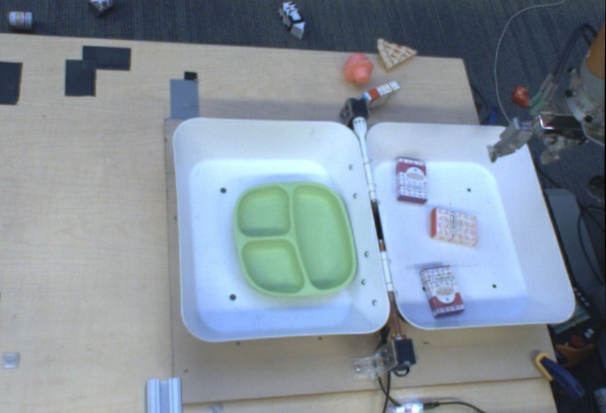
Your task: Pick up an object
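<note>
The right white bin [516,212] holds three small packets: a red and white one [411,180] at the back left, an orange patterned one [454,226] in the middle, and another red and white one [442,291] near the front. My gripper [525,146] hangs over the bin's back right corner, well apart from all three packets. It looks open, with nothing between its fingers. A green divided plate [294,239] lies in the left bin [204,212].
Behind the bins on the bench lie a red-orange ball [358,68], a toy pizza slice [396,52] and a small red-tipped tube [381,93]. Clamps sit at the join between the bins, back [357,110] and front [398,354].
</note>
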